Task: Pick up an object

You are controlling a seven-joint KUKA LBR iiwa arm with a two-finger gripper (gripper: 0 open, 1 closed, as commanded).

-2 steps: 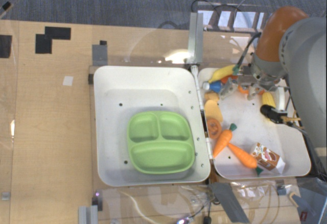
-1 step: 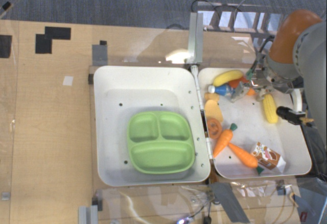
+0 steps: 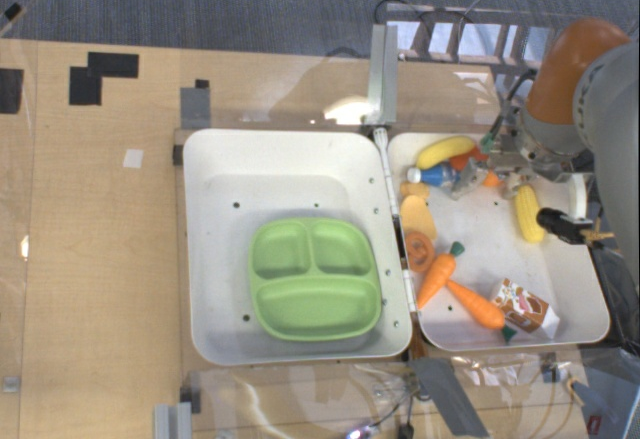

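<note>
Left bin (image 3: 205,227): green divided plate (image 3: 315,277) sitting low of centre, toward 6 o'clock. Nothing else in there.

Divider between bins, then right bin (image 3: 585,312) with all the clutter. Along its left wall, at 9 o'clock: pale orange piece (image 3: 418,218), round orange slice (image 3: 419,249) just below it, touching or nearly so. Two carrots in the middle-low area: one (image 3: 436,274) leaning toward the divider, the other (image 3: 477,304) lying toward 5 o'clock, green ends close together. Small printed carton (image 3: 523,307) at 5 o'clock, just beside the second carrot's tip. Yellow banana (image 3: 445,150) at 11 o'clock near the top wall. Corn cob (image 3: 526,212) at 2 o'clock, upright-ish, well apart from the carrots.

Gripper (image 3: 470,170) down in the top of the right bin, just below the banana, among small blue and orange bits (image 3: 412,175). Too cluttered and small to read there: cannot tell whether spread or pressed together, or whether anything is pinched. Arm (image 3: 585,87) coming in from 3 o'clock, orange band at top right.

Step in hand, as a judgement: descent or grasp attempt at the 11–12 o'clock cluster; no object seen lifted. Likely target the banana or a small piece beside it, both resting on the bin floor. Next move calls for a firm close on a single item, then a straight lift clear of the neighbours and the top wall. Risk: crowded spot, easy to nudge the banana or slip off.
</note>
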